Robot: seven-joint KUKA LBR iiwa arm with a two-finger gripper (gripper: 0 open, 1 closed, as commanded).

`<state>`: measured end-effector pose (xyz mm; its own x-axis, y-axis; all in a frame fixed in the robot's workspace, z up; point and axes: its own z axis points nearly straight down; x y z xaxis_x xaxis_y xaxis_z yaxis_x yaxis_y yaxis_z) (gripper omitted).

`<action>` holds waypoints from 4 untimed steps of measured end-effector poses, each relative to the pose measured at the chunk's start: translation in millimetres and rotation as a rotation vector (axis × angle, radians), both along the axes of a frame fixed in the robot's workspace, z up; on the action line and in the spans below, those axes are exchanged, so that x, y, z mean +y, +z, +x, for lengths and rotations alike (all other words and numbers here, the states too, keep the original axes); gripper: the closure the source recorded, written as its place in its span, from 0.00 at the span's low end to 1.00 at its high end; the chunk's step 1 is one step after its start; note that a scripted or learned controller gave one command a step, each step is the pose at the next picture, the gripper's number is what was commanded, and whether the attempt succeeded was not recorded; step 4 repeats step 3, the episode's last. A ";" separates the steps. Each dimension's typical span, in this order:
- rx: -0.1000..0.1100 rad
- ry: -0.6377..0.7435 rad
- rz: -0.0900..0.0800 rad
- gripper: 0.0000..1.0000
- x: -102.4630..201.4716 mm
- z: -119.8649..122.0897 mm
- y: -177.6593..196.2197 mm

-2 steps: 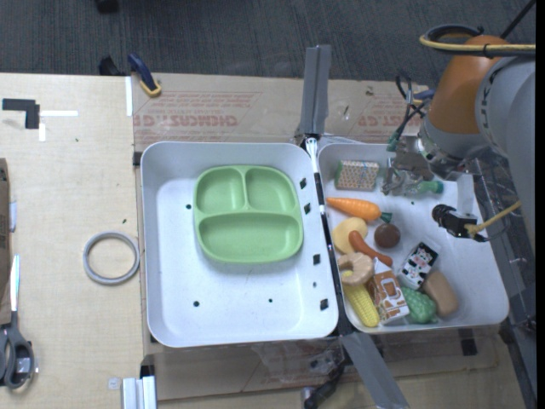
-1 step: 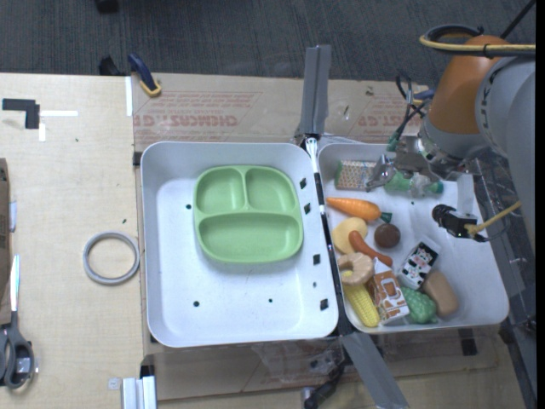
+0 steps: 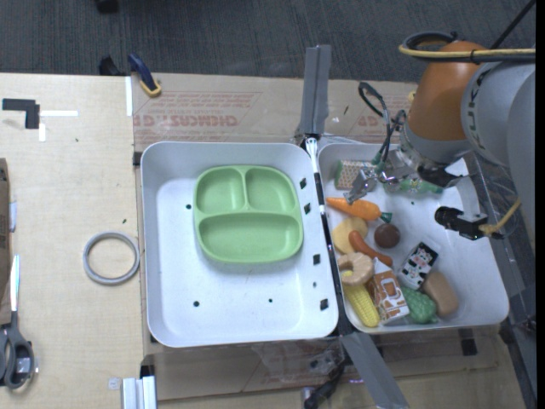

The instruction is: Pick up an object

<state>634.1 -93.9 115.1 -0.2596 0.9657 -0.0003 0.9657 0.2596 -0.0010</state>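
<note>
My gripper [image 3: 368,180] hangs low over the back left part of the right bin [image 3: 477,262], just above an orange carrot [image 3: 353,207] and next to a tan waffle-like piece [image 3: 347,175]. Nothing can be seen held in it. More toy food lies along the bin's left and front: a yellow piece [image 3: 347,235], a second small carrot [image 3: 369,247], a brown ball [image 3: 387,235], a cow-patterned box [image 3: 417,265], a corn cob [image 3: 362,305], an orange carton [image 3: 390,296], a green item [image 3: 420,307] and a brown loaf [image 3: 442,292].
The left bin [image 3: 170,296] holds a green divided plate [image 3: 249,213]. On the bench to the left lie a grey tape ring [image 3: 111,256] and scissors [image 3: 17,352]. A black cable fitting [image 3: 460,221] reaches over the right bin's right side.
</note>
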 end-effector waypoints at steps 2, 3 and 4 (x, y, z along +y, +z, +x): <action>0.000 -0.044 0.000 1.00 -8.2 -40.6 -14.4; 0.000 -0.243 -0.001 1.00 14.6 -54.0 76.2; 0.000 -0.243 -0.001 1.00 14.6 -54.0 76.2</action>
